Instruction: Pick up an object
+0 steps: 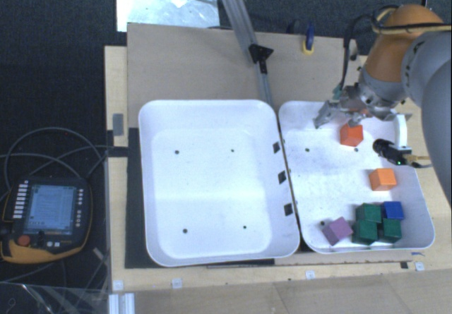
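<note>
Hovering over the far end of the right bin [304, 164]: end effector [346, 116] is directly above a red-orange block [351, 135], which sits just below its tips. Block looks partly between the fingers [326, 113], but I can't tell whether they're open or closed on it, or if it's off the bin floor. My read: approach done, grasp unconfirmed, lift still to come.

Other candidates, all nearer the camera than the end effector: orange block [383, 178] a bit below it, then a cluster well apart in the near corner, with green blocks [369, 224], blue block [393, 210], purple block [337, 229].

Blocks are small matte cubes with crisp edges, rigid by the look. Bins are shallow, smooth white plastic with rounded corners; left bin [155, 164] is beside the right one, away from the end effector. Counter [183, 58] is flat tan board.
</note>
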Controlling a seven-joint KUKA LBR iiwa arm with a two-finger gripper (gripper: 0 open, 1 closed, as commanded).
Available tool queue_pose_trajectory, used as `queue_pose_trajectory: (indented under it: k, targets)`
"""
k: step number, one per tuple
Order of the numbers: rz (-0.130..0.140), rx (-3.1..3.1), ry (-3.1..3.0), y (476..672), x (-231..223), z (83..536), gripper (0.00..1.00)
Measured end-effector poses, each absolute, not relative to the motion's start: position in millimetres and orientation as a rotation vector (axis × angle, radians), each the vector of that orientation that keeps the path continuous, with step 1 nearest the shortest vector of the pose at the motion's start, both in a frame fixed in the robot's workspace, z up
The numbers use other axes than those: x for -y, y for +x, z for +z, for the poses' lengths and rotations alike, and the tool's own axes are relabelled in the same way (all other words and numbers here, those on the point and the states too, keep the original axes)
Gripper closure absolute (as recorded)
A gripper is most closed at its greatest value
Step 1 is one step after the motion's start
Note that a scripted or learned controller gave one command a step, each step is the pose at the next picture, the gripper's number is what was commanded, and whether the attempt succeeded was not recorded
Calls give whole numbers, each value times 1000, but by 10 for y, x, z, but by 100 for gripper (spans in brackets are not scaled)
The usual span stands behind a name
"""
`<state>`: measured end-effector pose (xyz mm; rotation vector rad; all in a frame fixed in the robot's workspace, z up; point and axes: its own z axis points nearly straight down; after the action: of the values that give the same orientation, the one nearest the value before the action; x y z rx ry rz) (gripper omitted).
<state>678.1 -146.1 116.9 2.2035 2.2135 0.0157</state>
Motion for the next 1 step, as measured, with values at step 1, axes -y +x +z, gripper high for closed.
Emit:
queue_pose_trajectory:
  k: [1]
  targets:
    - [18,-2213,2195,6794,1468,1276,100]
